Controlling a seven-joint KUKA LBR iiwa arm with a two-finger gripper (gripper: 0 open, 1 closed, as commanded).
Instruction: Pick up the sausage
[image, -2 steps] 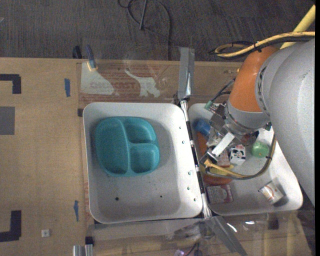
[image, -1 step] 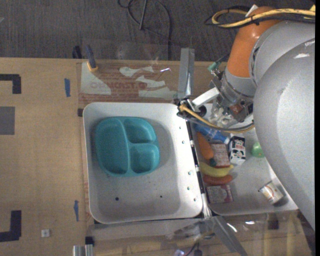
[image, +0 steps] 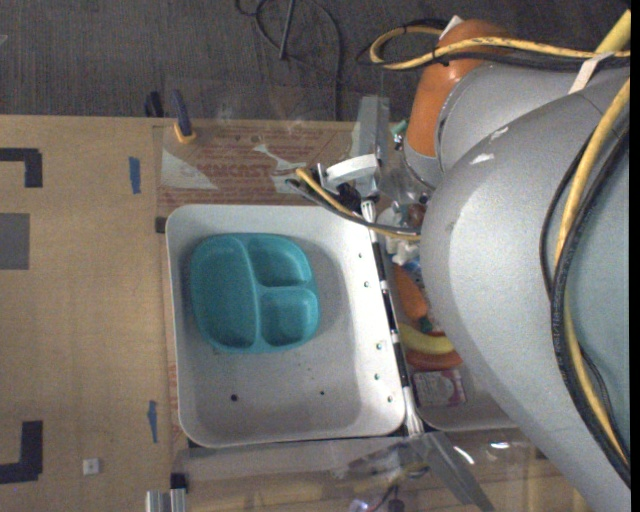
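My grey arm (image: 520, 250) reaches in from the right and covers most of the right bin (image: 470, 418). Its wrist and gripper (image: 392, 222) hang over that bin's left edge, among cables and a white bracket. Just below the gripper an orange-red elongated item (image: 408, 292) lies in the right bin, half hidden by the arm; I cannot tell if it is the sausage. Beneath it lie a yellow banana-like piece (image: 428, 342) and a red and white packet (image: 440, 385).
The left bin (image: 290, 400) holds a teal divided plate (image: 255, 292) in its upper left part. The wall between the two bins (image: 385, 320) runs right beside the gripper. Brown bench with blue tape marks (image: 134, 175) lies to the left.
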